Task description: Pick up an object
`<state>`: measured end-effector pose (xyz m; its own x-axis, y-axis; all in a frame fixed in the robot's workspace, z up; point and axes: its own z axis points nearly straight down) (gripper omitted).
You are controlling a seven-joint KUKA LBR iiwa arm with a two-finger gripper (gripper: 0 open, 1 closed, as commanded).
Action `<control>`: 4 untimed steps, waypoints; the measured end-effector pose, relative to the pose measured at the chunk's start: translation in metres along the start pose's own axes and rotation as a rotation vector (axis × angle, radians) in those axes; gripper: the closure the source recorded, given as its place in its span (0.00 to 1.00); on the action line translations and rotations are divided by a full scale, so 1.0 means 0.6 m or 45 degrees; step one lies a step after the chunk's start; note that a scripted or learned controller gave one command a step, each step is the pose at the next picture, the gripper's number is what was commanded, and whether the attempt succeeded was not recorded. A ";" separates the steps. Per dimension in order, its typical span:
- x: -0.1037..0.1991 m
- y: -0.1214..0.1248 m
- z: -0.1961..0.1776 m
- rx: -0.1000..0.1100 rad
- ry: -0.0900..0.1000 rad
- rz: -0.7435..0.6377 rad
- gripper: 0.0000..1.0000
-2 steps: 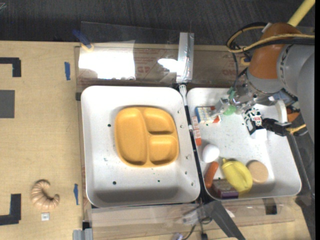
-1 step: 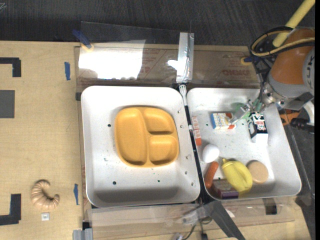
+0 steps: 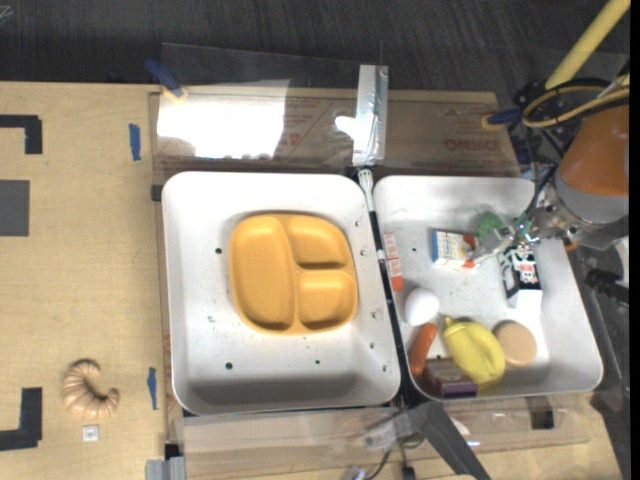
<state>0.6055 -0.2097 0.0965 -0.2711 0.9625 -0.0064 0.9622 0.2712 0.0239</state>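
Gripper (image 3: 520,233) is seen upper right of frame, over right bin (image 3: 575,368); finger state can't be told. Nearest obj: small carton (image 3: 452,245), right-centre, just left of gripper. Judged light, stiff, crushable; best taken across short sides w/ gentle squeeze.

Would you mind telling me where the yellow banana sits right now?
The yellow banana lies near the front of the right bin, between the orange carrot and the tan round piece.
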 end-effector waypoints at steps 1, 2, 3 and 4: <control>0.017 -0.062 0.009 0.014 0.021 0.269 0.00; 0.156 0.025 0.014 0.019 0.004 0.392 0.00; 0.142 0.101 0.018 0.037 0.000 0.638 0.00; 0.143 0.101 0.002 0.040 -0.002 0.636 1.00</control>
<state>0.6404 -0.1107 0.0962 0.2227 0.9749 -0.0031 0.9749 -0.2227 -0.0058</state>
